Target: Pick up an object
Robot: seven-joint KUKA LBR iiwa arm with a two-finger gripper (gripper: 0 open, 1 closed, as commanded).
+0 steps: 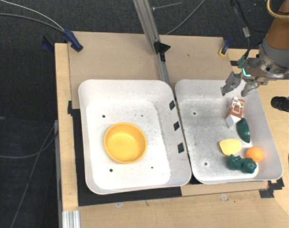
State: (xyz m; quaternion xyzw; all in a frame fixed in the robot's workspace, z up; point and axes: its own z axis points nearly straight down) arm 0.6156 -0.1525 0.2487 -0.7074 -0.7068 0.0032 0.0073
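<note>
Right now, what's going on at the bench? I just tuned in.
The arm reaches in over the right bin, with its hand open and hovering above the far end, holding nothing. Just below it lies a small orange and white carton. Further along that bin's right side sit a dark green piece, a yellow piece, an orange ball and a green lumpy toy. The left bin holds a yellow bowl. Nothing has been picked up yet.
</note>
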